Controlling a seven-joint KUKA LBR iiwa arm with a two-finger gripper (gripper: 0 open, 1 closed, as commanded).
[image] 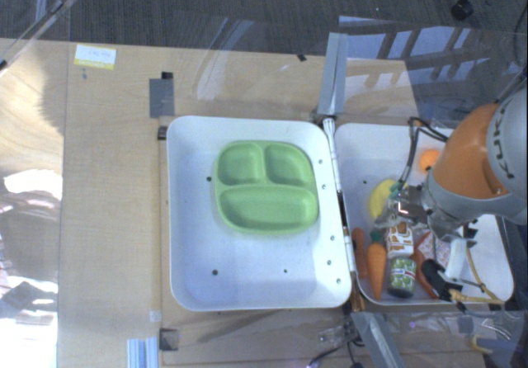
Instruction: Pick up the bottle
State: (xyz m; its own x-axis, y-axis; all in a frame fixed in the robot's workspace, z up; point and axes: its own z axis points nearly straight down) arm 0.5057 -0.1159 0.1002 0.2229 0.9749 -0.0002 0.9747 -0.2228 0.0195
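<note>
The bottle (402, 262) lies in the right bin (363, 148) near its front edge, with a red and white label and a green lower part. My gripper (406, 208) hangs over the right bin, just behind the bottle's upper end and close to it. The grey wrist and orange band of the arm (470, 167) cover the bin's right half. Whether anything is between the fingers is hidden.
An orange carrot (375, 269) lies just left of the bottle. A yellow fruit (380, 195) sits behind it, and an orange ball (427, 160) shows by the arm. The left bin (190, 259) bears a green divided plate (266, 187).
</note>
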